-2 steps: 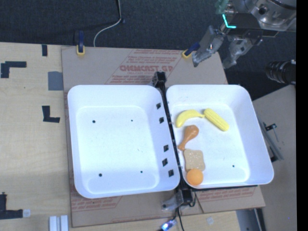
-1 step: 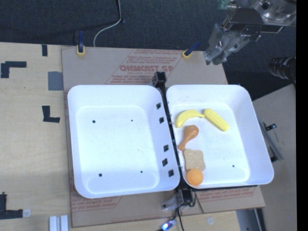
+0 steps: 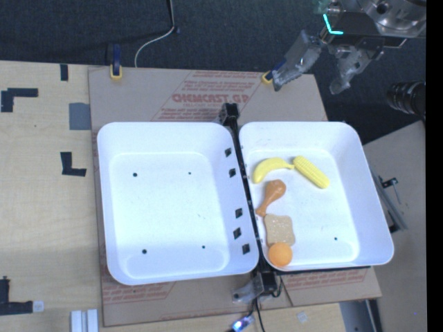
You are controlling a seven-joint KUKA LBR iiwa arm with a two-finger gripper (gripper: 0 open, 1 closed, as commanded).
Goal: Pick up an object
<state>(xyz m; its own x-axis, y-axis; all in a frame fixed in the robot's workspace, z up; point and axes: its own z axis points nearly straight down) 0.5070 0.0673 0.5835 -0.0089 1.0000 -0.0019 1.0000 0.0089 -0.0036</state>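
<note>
Orange (image 3: 279, 255) lies well below hand (image 3: 313, 76).

Two bins (image 3: 111, 144), five food items (image 3: 271, 167) in one.

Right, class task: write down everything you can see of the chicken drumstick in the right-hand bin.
The drumstick is a small toy, orange-brown and smooth like plastic, with a rounded meaty end and a thin bone end. It lies flat and slanted on the floor of the right bin, near the dividing edge, meaty end toward the banana, bone end toward the bread slice. Whether it touches either, I cannot tell.
</note>
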